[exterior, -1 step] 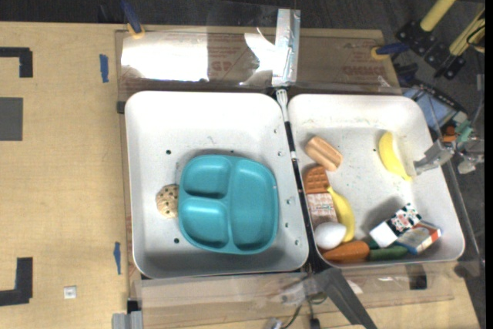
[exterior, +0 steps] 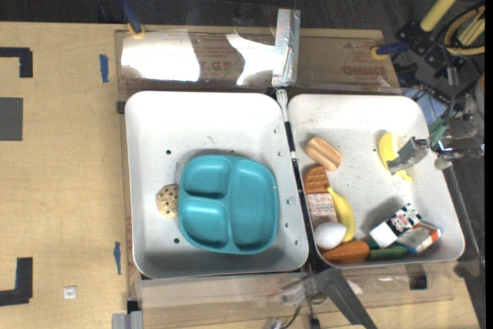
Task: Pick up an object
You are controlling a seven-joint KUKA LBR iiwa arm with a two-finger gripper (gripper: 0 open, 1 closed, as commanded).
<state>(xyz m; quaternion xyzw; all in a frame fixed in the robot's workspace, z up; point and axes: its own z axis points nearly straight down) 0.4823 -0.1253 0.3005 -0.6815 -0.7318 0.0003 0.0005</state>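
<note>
Your gripper sits at the right side of the right bin, reaching in from the right. It's right over a small yellow piece near that bin's right wall. You can't tell from this angle whether the fingers are spread or closed, or whether they've got hold of the yellow piece (they overlap it, that's all).

Rest of the right bin, along its left wall: a hot dog at the top, a brown ridged piece just below, a banana curving down beside it, then a white egg. Along the bottom edge: a carrot, a green piece, plus a small cluster of boxes toward the bottom-right corner.

Left bin: a teal divided plate in the middle w/ a cookie touching its left edge. Both bins sit on the desk.
</note>
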